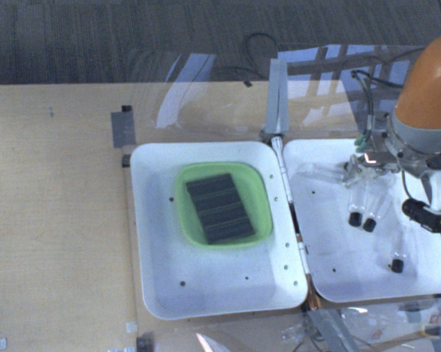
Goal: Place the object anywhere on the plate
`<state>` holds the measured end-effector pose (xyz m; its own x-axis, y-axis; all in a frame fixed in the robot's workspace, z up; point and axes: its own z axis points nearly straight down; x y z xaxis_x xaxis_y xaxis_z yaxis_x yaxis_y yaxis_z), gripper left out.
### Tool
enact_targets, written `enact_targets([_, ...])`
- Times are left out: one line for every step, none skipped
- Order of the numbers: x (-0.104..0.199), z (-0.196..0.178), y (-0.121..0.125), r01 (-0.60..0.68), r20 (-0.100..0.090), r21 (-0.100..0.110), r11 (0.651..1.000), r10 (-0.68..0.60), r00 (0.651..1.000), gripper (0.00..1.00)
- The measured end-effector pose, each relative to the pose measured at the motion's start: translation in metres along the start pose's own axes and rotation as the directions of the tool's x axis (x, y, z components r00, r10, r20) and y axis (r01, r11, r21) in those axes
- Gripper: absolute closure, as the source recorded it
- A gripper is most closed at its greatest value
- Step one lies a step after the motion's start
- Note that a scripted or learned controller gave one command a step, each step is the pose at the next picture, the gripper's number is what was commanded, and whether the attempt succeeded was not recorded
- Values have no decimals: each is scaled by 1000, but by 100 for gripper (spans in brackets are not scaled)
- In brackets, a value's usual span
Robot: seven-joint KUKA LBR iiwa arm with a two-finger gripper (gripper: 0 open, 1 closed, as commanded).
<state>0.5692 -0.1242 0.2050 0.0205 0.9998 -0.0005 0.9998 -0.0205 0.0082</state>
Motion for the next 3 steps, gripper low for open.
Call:
enact_targets([0, 0, 0, 0, 0, 0, 1000, 0, 1000, 0])
enact_targets([112, 20, -12, 31, -2, 3, 1000, -31, 1000, 0])
enact_targets([183, 12, 21, -112, -1, 3, 994, 112, 994, 0])
